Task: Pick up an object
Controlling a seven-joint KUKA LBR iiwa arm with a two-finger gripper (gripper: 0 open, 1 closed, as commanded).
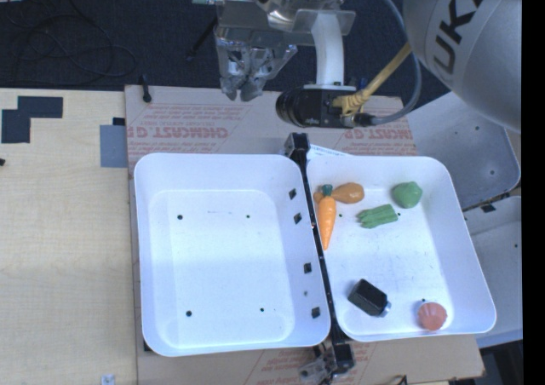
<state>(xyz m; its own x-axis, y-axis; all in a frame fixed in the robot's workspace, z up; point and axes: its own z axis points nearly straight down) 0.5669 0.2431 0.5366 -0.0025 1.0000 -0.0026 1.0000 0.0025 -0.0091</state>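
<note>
**Bench stock at a pick attempt: right bin holding six items, gripper raised**

- Two-finger metal gripper (247, 89): hung above the bench behind the bins' far edge, over the printed cardboard sheet (192, 123), well apart from every object. Fingertips appeared pressed close together with nothing between them. Judged a standby or transit height, clear of the bin walls.
- Left shallow white plastic bin (157, 179): bare floor with small dark holes.
- Right shallow white plastic bin (460, 230): held all the candidate objects, so any pick had to happen here.
- Long orange toy carrot (326, 217): lay against the dividing wall, tip toward the camera. Judged awkward, since a finger would have little room on the wall side.
- Rounded orange-brown toy piece (347, 193): touched the carrot's top.
- Elongated green toy vegetable (377, 216): lay in open floor, near mid-bin.
- Rounded green toy lump (408, 194): near the far right wall.
- Small black block (369, 297): lay apart in the near half, judged the easiest grasp.
- Round reddish-orange toy fruit (432, 315): sat in the near right corner, close to the walls.
</note>
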